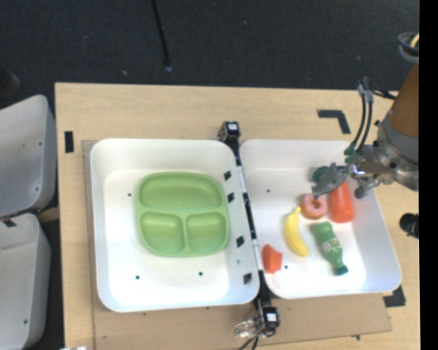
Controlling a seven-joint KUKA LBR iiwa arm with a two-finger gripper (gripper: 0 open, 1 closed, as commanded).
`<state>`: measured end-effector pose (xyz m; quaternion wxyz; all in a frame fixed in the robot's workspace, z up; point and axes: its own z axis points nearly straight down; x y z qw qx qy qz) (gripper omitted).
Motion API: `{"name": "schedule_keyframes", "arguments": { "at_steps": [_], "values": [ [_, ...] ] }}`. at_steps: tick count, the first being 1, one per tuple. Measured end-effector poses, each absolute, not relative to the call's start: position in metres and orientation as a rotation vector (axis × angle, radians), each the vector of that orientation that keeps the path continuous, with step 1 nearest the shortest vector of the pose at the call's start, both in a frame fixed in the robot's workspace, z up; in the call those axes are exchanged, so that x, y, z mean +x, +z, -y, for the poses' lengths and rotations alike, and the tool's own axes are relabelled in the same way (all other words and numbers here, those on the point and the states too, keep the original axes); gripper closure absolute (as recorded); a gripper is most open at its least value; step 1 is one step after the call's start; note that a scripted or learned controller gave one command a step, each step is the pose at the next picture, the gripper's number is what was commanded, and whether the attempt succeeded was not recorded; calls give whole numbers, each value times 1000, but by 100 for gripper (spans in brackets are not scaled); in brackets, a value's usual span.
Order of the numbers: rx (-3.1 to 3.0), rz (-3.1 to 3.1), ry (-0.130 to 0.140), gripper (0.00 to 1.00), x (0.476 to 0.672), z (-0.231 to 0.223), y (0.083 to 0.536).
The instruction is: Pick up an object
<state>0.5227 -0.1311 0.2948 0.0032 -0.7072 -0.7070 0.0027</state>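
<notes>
Curved glossy yellow banana (pixel 295 233) lies beside a ringed pink doughnut (pixel 314 205).

Light falls evenly from above, bright on the two white bins, whose floors are close to washed out. The left bin (pixel 117 217) shows a soft grey shade along its inner walls, and the green divided plate (pixel 181 214) casts hardly any shadow. The right bin (pixel 277 170) is the brightest area. The wooden desk (pixel 168 108) is moderately lit, pale and flat in tone. The floor beyond it is dark and grainy. The whole picture is soft and low in detail; the hand (pixel 343 177) and small toys look slightly smeared at their edges.
</notes>
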Motion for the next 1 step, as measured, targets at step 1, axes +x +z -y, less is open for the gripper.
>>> {"name": "schedule_keyframes", "arguments": {
  "at_steps": [1],
  "values": [
    [-2222,2224,-2,0,524,131,300]
  ]
}}
